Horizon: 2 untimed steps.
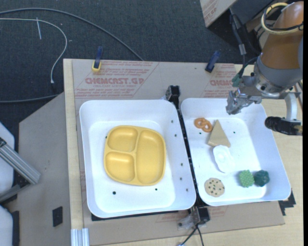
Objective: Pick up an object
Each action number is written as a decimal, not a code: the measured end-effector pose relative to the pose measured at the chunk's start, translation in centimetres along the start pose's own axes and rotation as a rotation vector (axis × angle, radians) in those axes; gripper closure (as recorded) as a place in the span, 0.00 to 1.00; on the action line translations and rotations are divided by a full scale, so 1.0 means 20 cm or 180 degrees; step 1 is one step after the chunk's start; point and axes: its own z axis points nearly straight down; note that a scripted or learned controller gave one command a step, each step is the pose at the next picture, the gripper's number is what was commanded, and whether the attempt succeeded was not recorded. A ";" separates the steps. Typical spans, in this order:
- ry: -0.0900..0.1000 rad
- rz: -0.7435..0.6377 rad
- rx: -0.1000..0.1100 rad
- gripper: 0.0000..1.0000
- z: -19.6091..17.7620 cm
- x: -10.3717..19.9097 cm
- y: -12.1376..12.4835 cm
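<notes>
Just below and left of the gripper [235,106], which hovers over the right bin [274,144] with its state impossible to tell, lie the pretzel [203,124] and tan wedge [219,135], so this looks like the approach, next needing a descent.

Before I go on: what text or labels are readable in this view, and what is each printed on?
"CHEMCAST GP": red print on the protective sheet covering the bench board, behind the left bin.
A second red print of the same kind, partly cut off by the arm, sits on the sheet behind the right bin; only partly legible.
Smaller red lines under both prints: too small to read.
Cardboard box at top: markings too blurred to read.
</notes>
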 end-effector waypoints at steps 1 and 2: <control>0.0000 0.0002 0.0006 1.00 0.02 0.24 -0.03; 0.0001 0.0000 0.0012 1.00 0.11 0.51 -0.02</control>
